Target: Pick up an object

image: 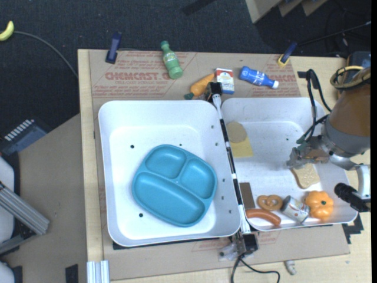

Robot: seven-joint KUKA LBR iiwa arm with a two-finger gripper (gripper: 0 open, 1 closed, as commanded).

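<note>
My gripper (pixel 306 160) hangs low over the right bin (pixel 277 108), right above a tan slice of bread (pixel 307 175) near the bin's right side. Its fingertips blend with the bread's top edge. Along the bin's front lie an orange pumpkin (pixel 320 205), a small silver and white item (pixel 294 210), a pretzel (pixel 270 201) and a red sausage (pixel 263 217). A round tan cracker (pixel 236 132) and a yellow cheese square (pixel 242 150) rest by the bin's left wall.
The left bin (pixel 118 122) holds a blue divided plate (pixel 174 184). Behind the bins on the bench lie a green bottle (pixel 171 60), a blue bottle (pixel 258 77), a small carton (pixel 224 80) and an orange toy (pixel 202 85).
</note>
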